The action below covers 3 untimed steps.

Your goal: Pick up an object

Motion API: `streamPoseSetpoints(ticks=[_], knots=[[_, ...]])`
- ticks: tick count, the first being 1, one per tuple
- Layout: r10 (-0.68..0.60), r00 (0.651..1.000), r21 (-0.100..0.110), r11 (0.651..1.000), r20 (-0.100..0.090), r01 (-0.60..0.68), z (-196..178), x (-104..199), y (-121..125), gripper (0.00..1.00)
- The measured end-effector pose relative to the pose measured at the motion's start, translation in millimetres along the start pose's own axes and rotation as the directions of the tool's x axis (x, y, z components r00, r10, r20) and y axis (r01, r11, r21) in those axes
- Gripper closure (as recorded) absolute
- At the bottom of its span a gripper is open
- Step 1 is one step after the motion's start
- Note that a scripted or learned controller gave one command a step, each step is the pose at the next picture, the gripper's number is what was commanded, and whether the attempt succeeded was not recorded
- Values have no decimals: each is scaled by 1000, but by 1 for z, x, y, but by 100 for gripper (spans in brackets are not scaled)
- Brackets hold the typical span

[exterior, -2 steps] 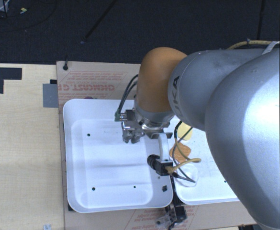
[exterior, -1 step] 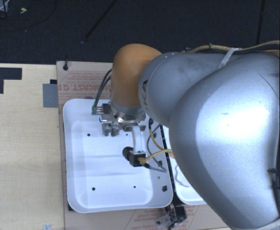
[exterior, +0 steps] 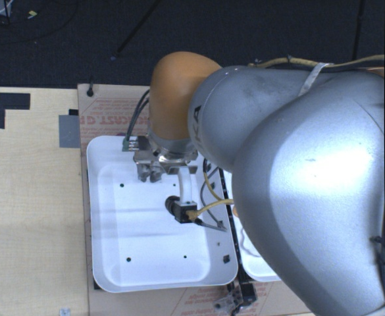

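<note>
Two white bins stand side by side on the bench [exterior: 34, 229]. The gripper [exterior: 154, 171] hangs low over the far part of the left bin [exterior: 146, 242], near its back wall. Whether it is open or closed I cannot tell, and I see nothing held in it. The object to pick I cannot locate, because the grey arm [exterior: 310, 176] covers most of the right bin [exterior: 256, 270]. I judge it better to rise, find a target, then descend straight onto it. The left bin gives wide room toward its near and left walls. The back wall is close, so a sideways move there may scrape it.
</note>
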State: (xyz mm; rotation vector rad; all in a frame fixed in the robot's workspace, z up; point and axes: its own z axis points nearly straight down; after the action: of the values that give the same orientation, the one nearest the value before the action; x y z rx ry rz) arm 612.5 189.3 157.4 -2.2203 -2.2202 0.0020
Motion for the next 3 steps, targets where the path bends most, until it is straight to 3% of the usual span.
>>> streamPoseSetpoints(ticks=[1,2,3], knots=[[-3,1000,1,1000,-1,3,18,53,17,100],[6,1000,11,1000,5,-6,71,-19,-31,100],[-1,1000,2,1000,1,1,70,11,-72,100]])
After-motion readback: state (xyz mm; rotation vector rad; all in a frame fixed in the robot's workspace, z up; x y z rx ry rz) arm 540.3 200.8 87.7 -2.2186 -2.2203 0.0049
